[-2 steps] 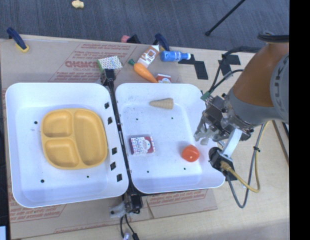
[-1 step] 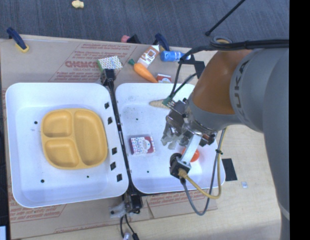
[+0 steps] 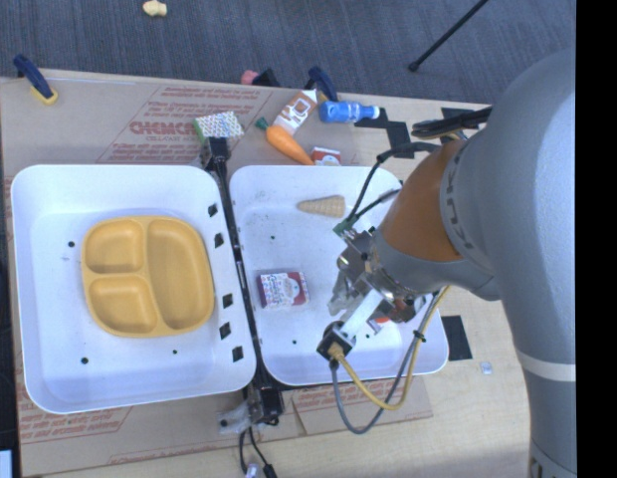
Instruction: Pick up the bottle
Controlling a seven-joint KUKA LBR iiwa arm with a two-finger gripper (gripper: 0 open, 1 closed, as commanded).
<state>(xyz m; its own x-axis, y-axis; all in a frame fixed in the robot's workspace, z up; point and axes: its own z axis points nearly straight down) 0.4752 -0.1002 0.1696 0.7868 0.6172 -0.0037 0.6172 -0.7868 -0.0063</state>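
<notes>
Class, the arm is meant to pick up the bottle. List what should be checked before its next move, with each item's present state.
1. Blue bottle in sight, on the cardboard behind the bins: ok.
2. Bottle inside a bin: not ok.
3. Gripper near the bottle: not ok, it hangs over the right bin.
4. Finger state: cannot tell.
5. Small packet apart from the gripper: ok.

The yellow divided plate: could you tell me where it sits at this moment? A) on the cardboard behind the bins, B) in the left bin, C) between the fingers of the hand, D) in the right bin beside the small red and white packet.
B: the yellow divided plate lies flat in the left bin, while the small packet lies in the right bin.
</notes>
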